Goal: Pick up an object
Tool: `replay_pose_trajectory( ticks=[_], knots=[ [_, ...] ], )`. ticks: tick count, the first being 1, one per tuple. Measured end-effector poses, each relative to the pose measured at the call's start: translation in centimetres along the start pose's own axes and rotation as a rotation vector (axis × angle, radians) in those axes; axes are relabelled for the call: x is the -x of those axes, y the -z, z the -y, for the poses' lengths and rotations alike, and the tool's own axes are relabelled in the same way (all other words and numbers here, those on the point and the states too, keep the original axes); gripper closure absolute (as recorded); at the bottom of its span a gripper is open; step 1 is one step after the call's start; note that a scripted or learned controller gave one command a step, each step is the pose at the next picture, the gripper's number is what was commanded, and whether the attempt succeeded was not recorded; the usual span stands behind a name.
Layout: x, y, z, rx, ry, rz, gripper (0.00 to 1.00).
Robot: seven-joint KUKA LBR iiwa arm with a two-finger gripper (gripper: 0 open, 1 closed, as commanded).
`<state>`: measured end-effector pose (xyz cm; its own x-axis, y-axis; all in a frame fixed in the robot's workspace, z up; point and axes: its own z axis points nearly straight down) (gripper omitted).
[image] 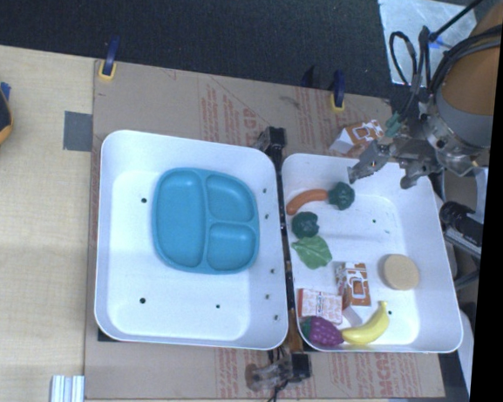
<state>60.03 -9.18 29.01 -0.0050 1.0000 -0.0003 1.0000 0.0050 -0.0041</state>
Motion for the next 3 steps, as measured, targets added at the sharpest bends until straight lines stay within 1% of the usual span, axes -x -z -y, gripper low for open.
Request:
replay_pose_trajectory(
  ticks=[1, 2, 3],
  knots=[
    [9.2, -10.8, -5.5, -0.002, -0.002, 0.002, 0.0],
    [9.7, -19.9, -5.6, -0.002, 0.0, 0.0, 0.0],
    [8.6, -12.5, 1.3, 0.001, -0.002, 0.001, 0.0]
  ],
)
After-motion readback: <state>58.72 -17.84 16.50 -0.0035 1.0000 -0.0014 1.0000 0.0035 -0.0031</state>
